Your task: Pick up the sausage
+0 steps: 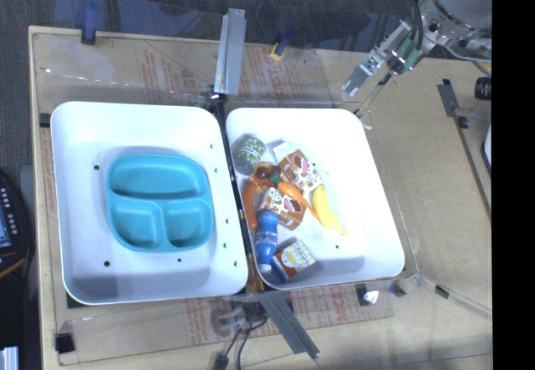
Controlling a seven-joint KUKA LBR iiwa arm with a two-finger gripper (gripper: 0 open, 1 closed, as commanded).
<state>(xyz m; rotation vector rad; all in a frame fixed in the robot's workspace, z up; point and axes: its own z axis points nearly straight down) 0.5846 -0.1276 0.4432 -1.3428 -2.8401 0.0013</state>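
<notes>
The right white bin (380,218) holds a heap of toy food. A reddish-brown, sausage-like piece (262,174) lies near the bin's left wall, partly buried among the other items, and its outline is hard to make out. My gripper (359,97) hangs above the bench just past the right bin's far right corner, well clear of the heap. It is open with nothing between its fingers.
Around the sausage lie a round greenish can (248,151), snack packets (298,168), a yellow banana (327,211), a blue bottle (266,236) and a small carton (295,256). The left bin (75,134) holds a blue compartment tray (159,201).
</notes>
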